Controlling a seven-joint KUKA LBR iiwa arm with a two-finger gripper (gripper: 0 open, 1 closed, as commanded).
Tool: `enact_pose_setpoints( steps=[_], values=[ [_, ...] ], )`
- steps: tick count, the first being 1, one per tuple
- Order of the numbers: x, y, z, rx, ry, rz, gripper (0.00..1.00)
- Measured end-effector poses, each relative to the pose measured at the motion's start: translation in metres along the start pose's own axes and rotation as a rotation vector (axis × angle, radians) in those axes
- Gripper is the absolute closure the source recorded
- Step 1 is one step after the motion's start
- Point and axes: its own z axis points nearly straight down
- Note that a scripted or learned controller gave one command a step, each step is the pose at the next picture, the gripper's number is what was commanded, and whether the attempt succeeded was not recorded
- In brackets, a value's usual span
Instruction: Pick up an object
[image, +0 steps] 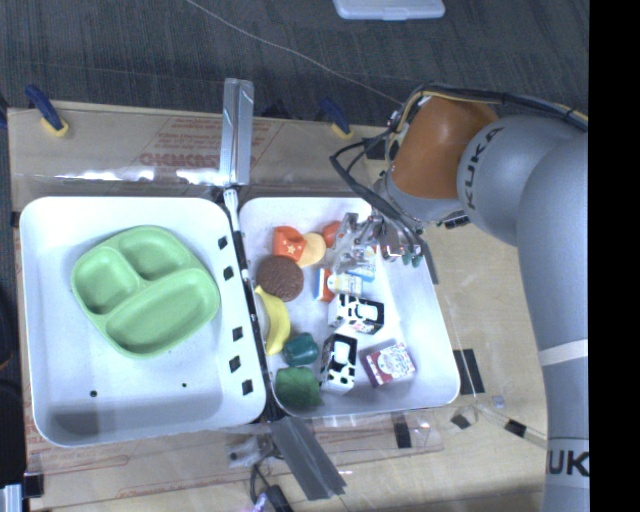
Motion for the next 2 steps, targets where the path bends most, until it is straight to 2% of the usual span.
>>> enact_pose_setpoints(
  steps=[1, 2],
  values=[
    [0.000, 0.076, 0.006, -0.003, 0.015, 0.200, 1.00],
    [0.015, 0.090, 0.006, 0.001, 0.017, 0.485, 1.00]
  ],
)
